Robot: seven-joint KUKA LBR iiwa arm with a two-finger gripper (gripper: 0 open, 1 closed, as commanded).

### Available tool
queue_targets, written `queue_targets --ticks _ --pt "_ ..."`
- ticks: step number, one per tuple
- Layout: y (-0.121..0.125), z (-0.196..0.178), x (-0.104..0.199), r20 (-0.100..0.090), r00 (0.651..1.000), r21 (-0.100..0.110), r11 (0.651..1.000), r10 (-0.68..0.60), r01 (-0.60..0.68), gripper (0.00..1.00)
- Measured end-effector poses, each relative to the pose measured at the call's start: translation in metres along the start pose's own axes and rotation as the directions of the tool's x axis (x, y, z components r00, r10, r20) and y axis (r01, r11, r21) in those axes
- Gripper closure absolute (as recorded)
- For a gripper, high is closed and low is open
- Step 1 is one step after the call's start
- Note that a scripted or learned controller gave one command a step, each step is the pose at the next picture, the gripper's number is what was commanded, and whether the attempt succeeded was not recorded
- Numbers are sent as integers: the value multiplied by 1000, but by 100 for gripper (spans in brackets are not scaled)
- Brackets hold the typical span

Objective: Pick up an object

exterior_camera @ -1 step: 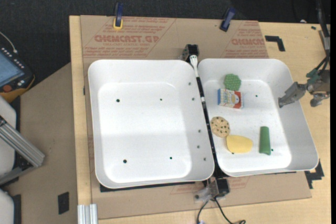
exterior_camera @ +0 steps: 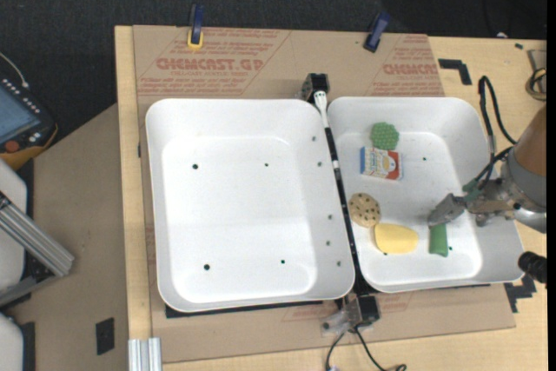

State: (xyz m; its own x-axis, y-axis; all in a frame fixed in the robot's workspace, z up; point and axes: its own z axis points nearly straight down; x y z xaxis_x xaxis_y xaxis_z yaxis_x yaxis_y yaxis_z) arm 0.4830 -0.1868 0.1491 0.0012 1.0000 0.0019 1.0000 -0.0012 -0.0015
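Two shallow white bins sit side by side on a brown board [exterior_camera: 261, 56] printed in red with "CHEMCAST GP", readable at upper left and repeated in part at upper right. A yellow-and-blue clamp [exterior_camera: 195, 29] and a blue clamp [exterior_camera: 377, 32] grip the board's far edge.

The left bin [exterior_camera: 174, 187] shows four small dark dots on its floor. The right bin [exterior_camera: 460, 135] holds all the loose items. Near its far wall lies a green round textured piece [exterior_camera: 384, 135]. Touching its near side is a small white carton [exterior_camera: 381, 162] with blue, red and orange print; the lettering is too small to read. Nearer the camera, close to the divider, lies a tan round cookie with dark specks [exterior_camera: 365, 207]. Just beside it, nearer still, rests a yellow lemon-shaped piece [exterior_camera: 395, 239]. To the right of that lies a green stick-shaped object [exterior_camera: 439, 238], lying roughly front to back.

The arm enters from the right over the right bin. Its gripper [exterior_camera: 450, 209] is low in the bin, its tip directly above the far end of the green stick-shaped object. Whether the claw is spread or clenched cannot be told, and no item is seen between its tips.

A black fitting [exterior_camera: 314, 87] sits at the far end of the seam between the bins, and another with cables [exterior_camera: 360, 313] at the near end.
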Motion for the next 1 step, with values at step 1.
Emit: queue_targets --ticks 1 --pt "-3 62 45 5 1000 -5 1000 -3 3 0"
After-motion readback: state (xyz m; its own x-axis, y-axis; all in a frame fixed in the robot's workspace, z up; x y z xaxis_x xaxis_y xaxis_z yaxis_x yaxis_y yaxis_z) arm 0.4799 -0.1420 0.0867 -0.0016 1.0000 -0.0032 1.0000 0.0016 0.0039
